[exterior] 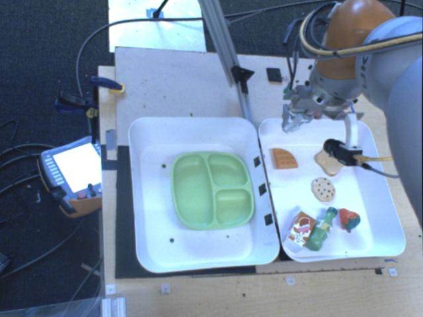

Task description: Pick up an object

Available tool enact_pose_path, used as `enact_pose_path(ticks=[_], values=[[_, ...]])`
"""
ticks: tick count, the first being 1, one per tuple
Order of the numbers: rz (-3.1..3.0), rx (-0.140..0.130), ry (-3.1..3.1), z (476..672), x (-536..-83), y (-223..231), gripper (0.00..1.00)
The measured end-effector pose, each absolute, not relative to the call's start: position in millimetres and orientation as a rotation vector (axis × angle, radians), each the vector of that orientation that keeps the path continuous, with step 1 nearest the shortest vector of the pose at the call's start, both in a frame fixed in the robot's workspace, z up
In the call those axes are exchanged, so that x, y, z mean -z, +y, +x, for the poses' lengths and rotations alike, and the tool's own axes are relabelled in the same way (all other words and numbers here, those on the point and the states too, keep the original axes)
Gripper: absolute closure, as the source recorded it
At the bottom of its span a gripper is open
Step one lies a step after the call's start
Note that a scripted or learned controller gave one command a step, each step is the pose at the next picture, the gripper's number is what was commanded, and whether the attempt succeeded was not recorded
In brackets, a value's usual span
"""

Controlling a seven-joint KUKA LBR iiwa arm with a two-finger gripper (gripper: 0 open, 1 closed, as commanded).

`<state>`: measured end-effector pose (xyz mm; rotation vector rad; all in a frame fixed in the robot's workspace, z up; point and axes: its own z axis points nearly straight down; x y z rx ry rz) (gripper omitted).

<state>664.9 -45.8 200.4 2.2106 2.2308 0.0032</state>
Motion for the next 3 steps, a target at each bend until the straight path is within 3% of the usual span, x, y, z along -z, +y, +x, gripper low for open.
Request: enact_pose_path(ticks=[3], values=[[2.211, -0.004, 2.232, 636.8, -218, 93, 1.00]])
